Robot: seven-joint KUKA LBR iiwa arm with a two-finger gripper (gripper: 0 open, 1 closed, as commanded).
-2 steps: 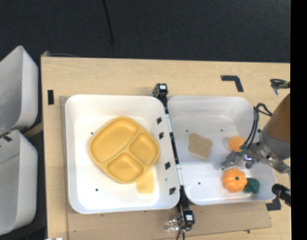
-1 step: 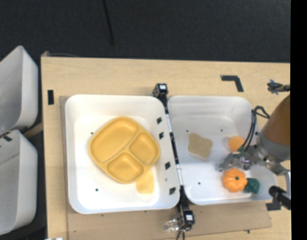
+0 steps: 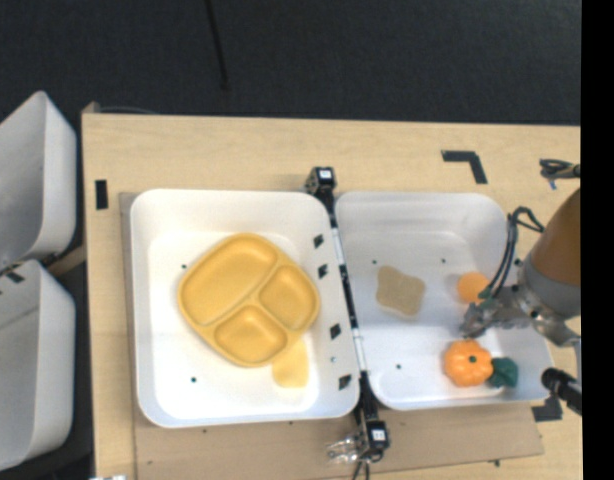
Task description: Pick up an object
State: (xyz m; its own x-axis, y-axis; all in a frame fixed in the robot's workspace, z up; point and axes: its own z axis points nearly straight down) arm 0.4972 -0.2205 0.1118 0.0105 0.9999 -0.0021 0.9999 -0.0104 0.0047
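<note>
In the right bin [image 3: 417, 218] lie a flat tan piece [image 3: 399, 291], a small orange ball [image 3: 471, 286], an orange pumpkin-like toy [image 3: 467, 364] and a dark green bit [image 3: 504, 372] touching the toy's right side. My gripper [image 3: 484, 317] reaches in from the right edge and hangs low over the bin's right part, between the orange ball and the pumpkin toy. The grey wrist and orange band [image 3: 559, 253] sit behind it. I see nothing held in the gripper.
The left bin [image 3: 157, 368] holds a yellow divided plate [image 3: 249, 298] and a pale yellow piece [image 3: 292, 366] at the plate's lower right. A black clip-lined divider [image 3: 339, 298] separates the bins. Black cables [image 3: 507, 253] loop beside the wrist. White chairs [image 3: 22, 178] stand at the far left.
</note>
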